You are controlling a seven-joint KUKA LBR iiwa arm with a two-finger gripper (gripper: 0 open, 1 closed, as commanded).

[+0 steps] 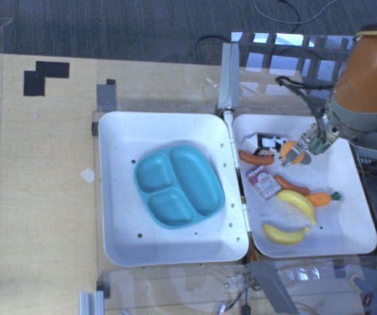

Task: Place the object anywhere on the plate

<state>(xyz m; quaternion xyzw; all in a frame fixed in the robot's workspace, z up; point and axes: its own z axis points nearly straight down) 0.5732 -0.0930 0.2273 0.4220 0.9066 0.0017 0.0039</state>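
The gripper (pixel 298 153) is hanging over the right bin (pixel 362 231), toward that bin's far edge, with the orange-banded arm (pixel 366 77) entering from the right. A small orange object (pixel 287 149) is sitting right at the fingertips; whether the pincer is clenched on it or merely touching it cannot be told from this angle. The blue plate (pixel 178 184), divided into 3 compartments, is lying in the middle of the left bin (pixel 119 241). In the right bin, a sausage-like piece (pixel 255 157) is lying near the left wall, a red-and-white packet (pixel 264 182) just in front of it, a carrot (pixel 313 195) toward the middle, and 2 bananas (pixel 286 233) near the front edge. A black-and-white item (pixel 267 140) is resting by the far edge.
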